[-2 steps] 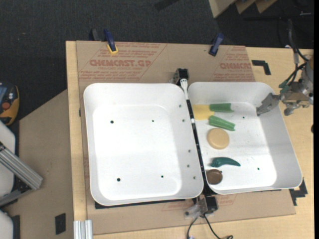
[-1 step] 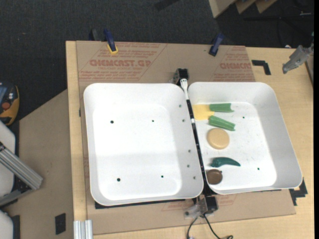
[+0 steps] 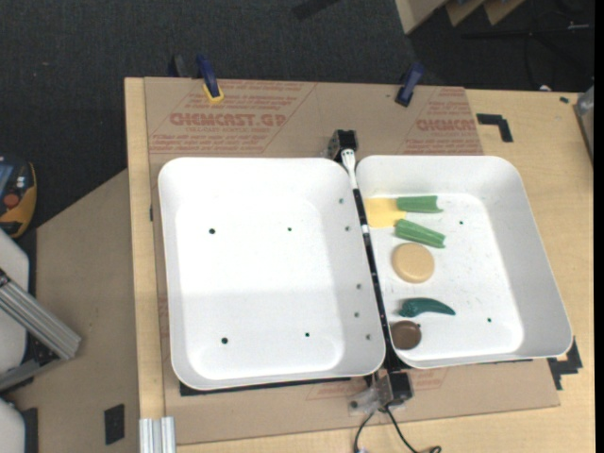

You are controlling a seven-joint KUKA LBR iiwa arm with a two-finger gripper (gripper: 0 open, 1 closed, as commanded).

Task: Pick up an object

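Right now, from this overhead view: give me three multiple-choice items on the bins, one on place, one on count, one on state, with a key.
1. Where do the objects lie?
A. right bin
B. left bin
C. on the cardboard

2. How many green pieces are among them?
A. one
B. three
C. five

3. How does the tan disc sit?
A. flat on the bin floor
B. propped on the rim
C. stacked on the yellow piece

Key: 1 A, all sit along the right bin left side. 2 B, two light green, one dark green. 3 A, the tan disc lies flat, apart from the yellow piece.

Dark carpet floor point(image 3: 142, 26) around brown-papered bench point(image 3: 283, 111)
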